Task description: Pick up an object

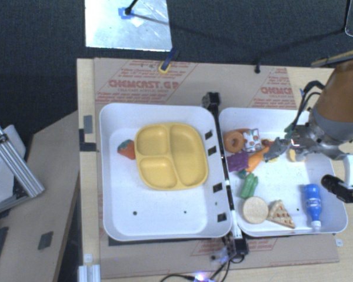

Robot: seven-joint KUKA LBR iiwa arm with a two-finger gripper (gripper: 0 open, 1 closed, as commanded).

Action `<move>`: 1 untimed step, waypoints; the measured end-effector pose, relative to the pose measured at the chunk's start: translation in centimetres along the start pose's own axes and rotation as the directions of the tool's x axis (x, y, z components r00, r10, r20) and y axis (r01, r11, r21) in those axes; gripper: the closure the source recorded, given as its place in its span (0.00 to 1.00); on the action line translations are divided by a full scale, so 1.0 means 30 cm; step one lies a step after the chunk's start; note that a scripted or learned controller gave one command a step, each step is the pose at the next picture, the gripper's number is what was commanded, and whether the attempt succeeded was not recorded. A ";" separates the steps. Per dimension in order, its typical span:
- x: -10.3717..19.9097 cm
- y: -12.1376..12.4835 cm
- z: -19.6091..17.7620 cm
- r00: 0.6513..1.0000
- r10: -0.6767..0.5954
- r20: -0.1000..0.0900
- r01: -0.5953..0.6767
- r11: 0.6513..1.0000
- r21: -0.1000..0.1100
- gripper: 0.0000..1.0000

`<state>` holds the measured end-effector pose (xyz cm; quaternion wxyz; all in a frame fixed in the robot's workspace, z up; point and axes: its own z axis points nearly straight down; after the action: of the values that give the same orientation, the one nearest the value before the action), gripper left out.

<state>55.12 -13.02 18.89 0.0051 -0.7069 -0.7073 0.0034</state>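
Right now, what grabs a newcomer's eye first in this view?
The yellow divided plate, big and bright in the left bin, with a strawberry toy at its left edge. Next, the grey-and-orange arm reaching from the right, its gripper low over the toy food in the right bin.

The arm runs off the right edge, so most of it is cut off. Its end effector is dark and blurry, and I cannot tell how it stands or if it touches the orange carrot. The yellow plate hides part of the strawberry, and the small box has print too tiny to read.
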 end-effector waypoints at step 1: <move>0.001 0.010 -0.023 1.000 -0.003 0.002 0.003 1.000 -0.013 0.00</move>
<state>55.43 -13.00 19.57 -0.0004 -0.7060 -0.7082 -0.0005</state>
